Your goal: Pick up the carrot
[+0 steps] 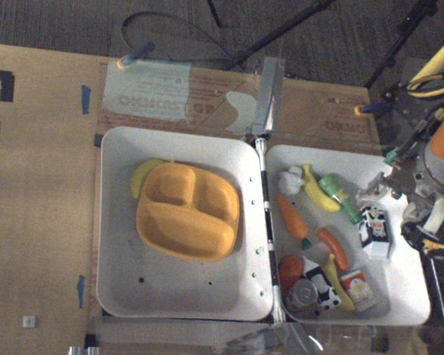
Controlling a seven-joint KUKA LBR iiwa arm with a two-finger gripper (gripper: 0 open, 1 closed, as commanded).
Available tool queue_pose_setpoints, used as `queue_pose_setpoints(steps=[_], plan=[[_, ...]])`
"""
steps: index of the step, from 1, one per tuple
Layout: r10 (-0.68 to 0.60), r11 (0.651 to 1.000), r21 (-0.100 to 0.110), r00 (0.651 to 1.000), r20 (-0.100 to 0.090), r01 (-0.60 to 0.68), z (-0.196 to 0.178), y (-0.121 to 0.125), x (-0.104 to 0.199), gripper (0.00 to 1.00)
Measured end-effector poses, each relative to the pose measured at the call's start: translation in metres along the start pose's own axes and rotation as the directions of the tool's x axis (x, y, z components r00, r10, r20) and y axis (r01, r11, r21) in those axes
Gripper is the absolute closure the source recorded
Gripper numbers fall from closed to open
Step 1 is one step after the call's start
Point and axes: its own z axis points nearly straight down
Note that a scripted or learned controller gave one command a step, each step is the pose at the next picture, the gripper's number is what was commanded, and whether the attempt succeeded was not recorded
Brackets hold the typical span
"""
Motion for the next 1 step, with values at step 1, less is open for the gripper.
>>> queue_pose_setpoints(steps=[1], plan=[[-0.004, 1.0, -0.004, 1.0, 0.004, 0.004, -0.0065, 0.0016, 0.0006, 1.0]])
